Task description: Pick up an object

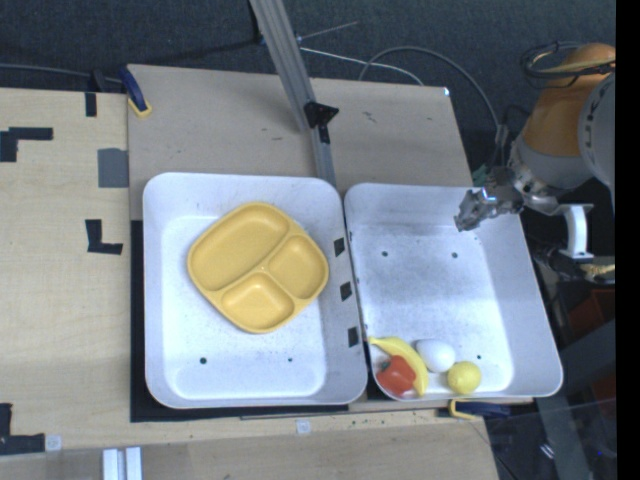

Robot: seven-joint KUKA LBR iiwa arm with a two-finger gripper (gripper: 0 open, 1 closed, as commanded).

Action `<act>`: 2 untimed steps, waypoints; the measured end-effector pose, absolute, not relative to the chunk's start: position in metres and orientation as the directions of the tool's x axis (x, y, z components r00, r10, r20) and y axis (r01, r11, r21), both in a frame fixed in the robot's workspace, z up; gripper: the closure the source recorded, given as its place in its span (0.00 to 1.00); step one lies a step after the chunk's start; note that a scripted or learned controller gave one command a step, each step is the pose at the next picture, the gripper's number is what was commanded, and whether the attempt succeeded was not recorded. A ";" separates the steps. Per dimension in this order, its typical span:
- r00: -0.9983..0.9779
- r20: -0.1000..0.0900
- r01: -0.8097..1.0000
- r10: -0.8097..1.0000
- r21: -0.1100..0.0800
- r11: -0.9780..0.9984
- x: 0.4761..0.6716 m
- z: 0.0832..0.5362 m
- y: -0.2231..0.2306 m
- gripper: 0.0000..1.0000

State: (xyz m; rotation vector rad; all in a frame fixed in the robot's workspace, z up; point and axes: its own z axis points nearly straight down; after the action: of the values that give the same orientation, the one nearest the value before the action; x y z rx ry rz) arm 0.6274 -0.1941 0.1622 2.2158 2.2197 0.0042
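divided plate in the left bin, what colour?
Yellow. The divided plate sits in the left bin; it shows clearly in the camera view.

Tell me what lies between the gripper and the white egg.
Camera view: bare white bin floor lies between the gripper and the white egg.

No text, label or number can be read anywhere.

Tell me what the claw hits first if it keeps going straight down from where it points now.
Most likely the bare white floor of the right bin, near its far right corner. The claw hangs there, well apart from the banana, egg and lemon at the near edge. Height is hard to judge from this slant.
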 end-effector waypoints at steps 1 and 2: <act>-0.002 -0.001 1.000 1.000 0.004 0.002 0.628 0.205 -0.194 1.00; -0.002 -0.002 1.000 1.000 0.007 0.002 0.635 0.266 -0.191 1.00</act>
State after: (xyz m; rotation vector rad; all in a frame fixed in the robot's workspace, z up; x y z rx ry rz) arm 0.6353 -0.1906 0.2665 2.2146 2.2199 0.0051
